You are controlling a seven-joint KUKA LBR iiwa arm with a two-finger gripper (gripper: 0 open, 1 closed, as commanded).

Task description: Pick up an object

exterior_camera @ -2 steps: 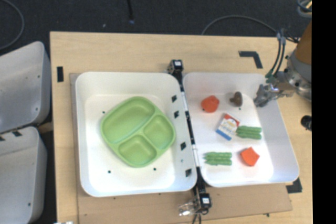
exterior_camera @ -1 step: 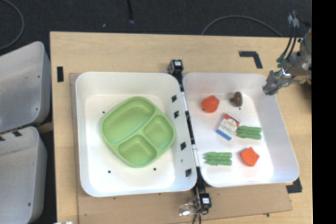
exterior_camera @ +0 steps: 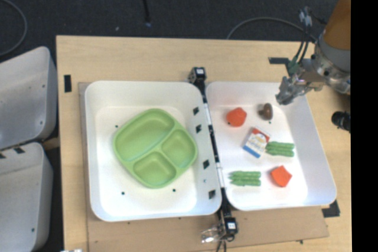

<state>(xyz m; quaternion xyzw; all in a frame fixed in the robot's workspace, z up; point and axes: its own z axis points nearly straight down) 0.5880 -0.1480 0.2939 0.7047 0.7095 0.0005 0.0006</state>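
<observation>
White right bin, near to far: green bean bundle, orange block, second bean bundle, small printed carton with illegible label, orange-red piece, dark lump. Gripper hangs over the far corner, grasping nothing; how wide it stands cannot be told. Likely failure: descending between the lump and the bin wall, closing on air
</observation>
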